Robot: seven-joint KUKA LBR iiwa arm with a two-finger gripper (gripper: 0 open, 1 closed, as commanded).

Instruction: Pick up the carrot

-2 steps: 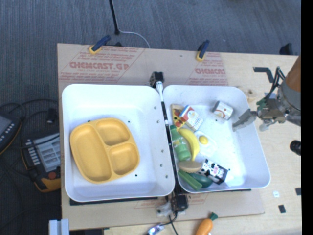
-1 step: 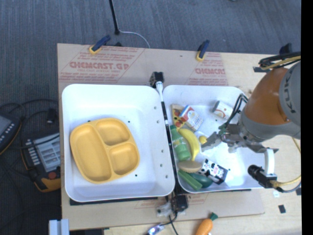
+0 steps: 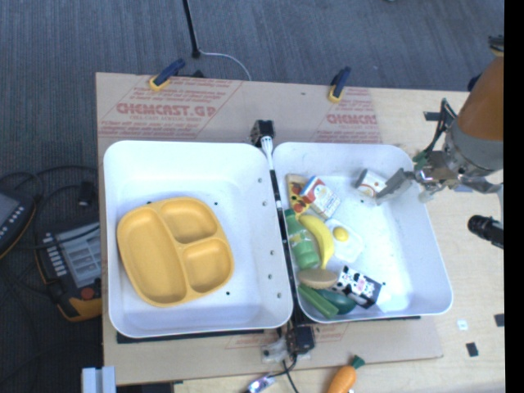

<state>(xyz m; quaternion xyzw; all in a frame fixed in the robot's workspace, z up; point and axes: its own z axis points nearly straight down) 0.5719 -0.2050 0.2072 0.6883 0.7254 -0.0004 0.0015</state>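
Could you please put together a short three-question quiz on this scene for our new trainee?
1. True or false: the carrot lies inside the right bin.
2. Which bin holds the yellow divided plate: A left, B right?
3. Fill in: the claw hovers over the ____ bin.

Key: 1 false, it lies outside the bins on the bench's near edge; 2 A; 3 right.

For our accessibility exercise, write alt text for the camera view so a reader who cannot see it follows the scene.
A robot gripper hovers over the right bin, far from the carrot, which lies outside the bins at the bench's front edge. The right bin holds a banana and other toy food; the left bin holds a yellow divided plate.
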